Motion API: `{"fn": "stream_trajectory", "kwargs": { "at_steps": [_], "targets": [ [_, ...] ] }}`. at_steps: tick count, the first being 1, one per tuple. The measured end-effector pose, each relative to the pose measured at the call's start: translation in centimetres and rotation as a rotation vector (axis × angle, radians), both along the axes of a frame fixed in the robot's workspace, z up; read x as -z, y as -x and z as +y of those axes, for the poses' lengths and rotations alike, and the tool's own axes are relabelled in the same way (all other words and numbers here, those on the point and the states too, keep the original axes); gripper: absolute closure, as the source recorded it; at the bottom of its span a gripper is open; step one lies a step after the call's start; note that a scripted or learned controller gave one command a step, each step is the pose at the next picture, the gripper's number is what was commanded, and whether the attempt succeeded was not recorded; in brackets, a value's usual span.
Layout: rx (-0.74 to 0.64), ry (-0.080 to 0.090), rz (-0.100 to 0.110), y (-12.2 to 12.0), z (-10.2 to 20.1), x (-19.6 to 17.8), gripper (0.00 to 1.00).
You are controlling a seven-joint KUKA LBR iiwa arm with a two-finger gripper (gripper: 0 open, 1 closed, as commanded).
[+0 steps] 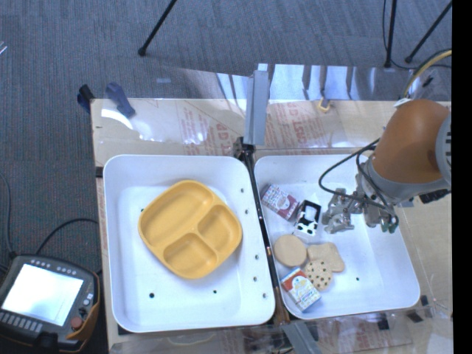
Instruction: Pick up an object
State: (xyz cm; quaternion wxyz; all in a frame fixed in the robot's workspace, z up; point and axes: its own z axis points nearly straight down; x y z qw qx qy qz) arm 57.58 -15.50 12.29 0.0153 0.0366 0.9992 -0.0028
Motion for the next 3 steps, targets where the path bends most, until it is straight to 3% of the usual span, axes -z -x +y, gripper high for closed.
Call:
{"fn": "stream_trajectory", "kwargs": {
  "at_steps": [1,2,3],
  "targets": [
    [-0.089,0.006,0.001,-1.6,5.9,1.9,1.0],
    [-0.396,0.005,0.017,0.7,7.4,2.8,1.0],
    [-0.495,0.001,0.021,5.0,13.9,-6.9,1.0]
  ]
}}
